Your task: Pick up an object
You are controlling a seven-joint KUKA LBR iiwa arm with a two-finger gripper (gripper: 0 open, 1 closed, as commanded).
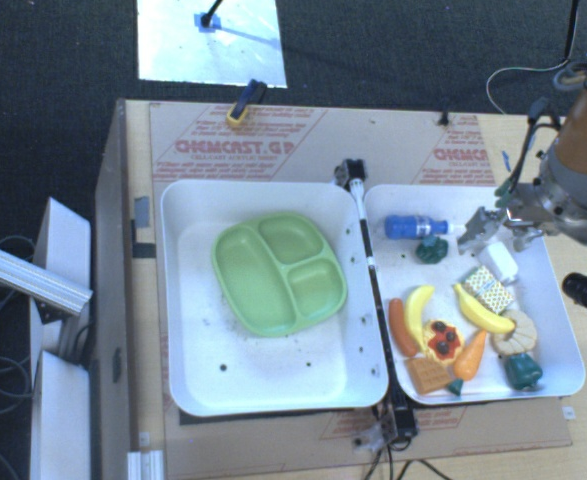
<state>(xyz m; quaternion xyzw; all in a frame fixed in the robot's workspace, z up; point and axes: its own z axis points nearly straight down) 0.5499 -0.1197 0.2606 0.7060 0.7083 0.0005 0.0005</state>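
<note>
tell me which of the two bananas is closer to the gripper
The right banana, lying beside the checkered block, is closer to the gripper. The other banana sits further left, next to the hot dog.

Quick count: two white bins (188,298) on bench. One green divided plate (278,273) in left bin. Right bin is crowded: two bananas (416,308), one blue bottle (405,227), one orange carrot (470,354), one hot-dog sausage (402,327), two dark green bits (432,251), one cracker-ish square (430,374). Rest of the pile too jumbled to count.
</note>
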